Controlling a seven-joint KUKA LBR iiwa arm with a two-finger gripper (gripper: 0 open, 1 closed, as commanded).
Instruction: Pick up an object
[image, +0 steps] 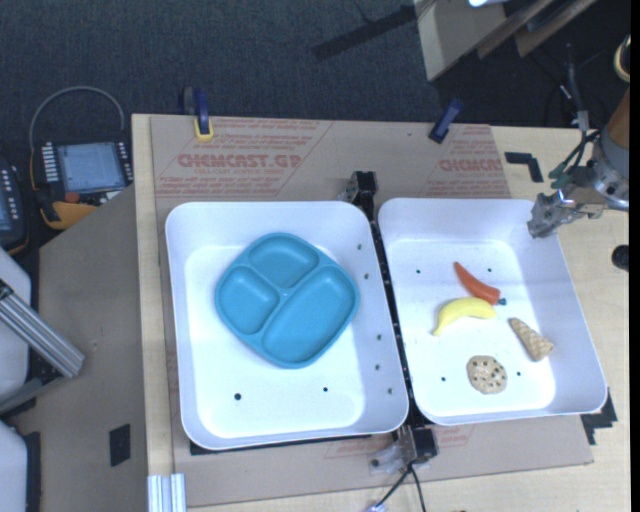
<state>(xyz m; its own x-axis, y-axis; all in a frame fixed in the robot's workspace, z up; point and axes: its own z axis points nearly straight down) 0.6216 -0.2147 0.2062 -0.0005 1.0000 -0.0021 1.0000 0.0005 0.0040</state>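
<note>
Plastic, smooth and white, in two shallow rounded-corner bins side by side on the tan cardboard-covered surface, red lettering printed across its far strip. Left white bin carrying a sky-blue plastic divided plate, glossy, rounded-square, three compartments, turned at a slant. Right white bin carrying four small toy foods, grouped toward its middle and near side. Orange-red carrot-shaped piece, slim and tapered, lying diagonally, farthest from the near rim. Yellow plastic banana, curved and shiny, just beside the carrot, seemingly touching its lower end. Tan cone-shaped wedge, matt and lightly ribbed, to the right of the banana and apart from it. Round speckled brown biscuit, flat, dotted with darker chips, nearest the near rim, apart from the rest.

Grey metal jaws at the far right corner of the right bin, over its rim, well apart from all four foods; nothing seen between them, and whether spread or pressed together cannot be told at this size. Behind them, the grey wrist with cabling reaching in from the right edge.

Small blue clamp with a yellow tip and a darker blue clamp on the far edge of the cardboard.
</note>
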